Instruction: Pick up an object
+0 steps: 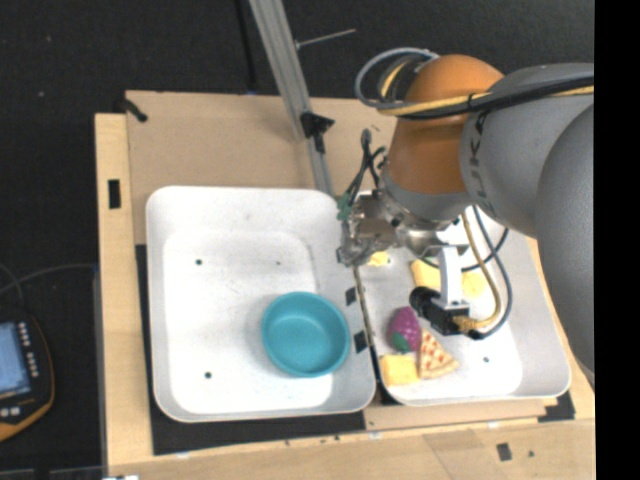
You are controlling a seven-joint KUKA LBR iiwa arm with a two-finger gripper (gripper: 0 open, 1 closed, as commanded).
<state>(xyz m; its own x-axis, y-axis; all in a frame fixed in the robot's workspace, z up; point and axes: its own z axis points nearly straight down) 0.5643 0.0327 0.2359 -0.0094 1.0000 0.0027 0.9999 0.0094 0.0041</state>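
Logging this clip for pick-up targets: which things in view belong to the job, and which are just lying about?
Job in hand: gripper; teal bowl in the left bin; purple toy, pizza slice and yellow block in the right bin.
Lying about: handheld controller at the left edge; metal rail above the bins.

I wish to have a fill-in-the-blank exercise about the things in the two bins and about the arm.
1. The bowl in the bin on the view's left is ____ in colour.
2. The bin on the view's right holds a purple toy and a slice of ____.
3. The grey arm bears an ____ band.
Missing words: blue; pizza; orange.
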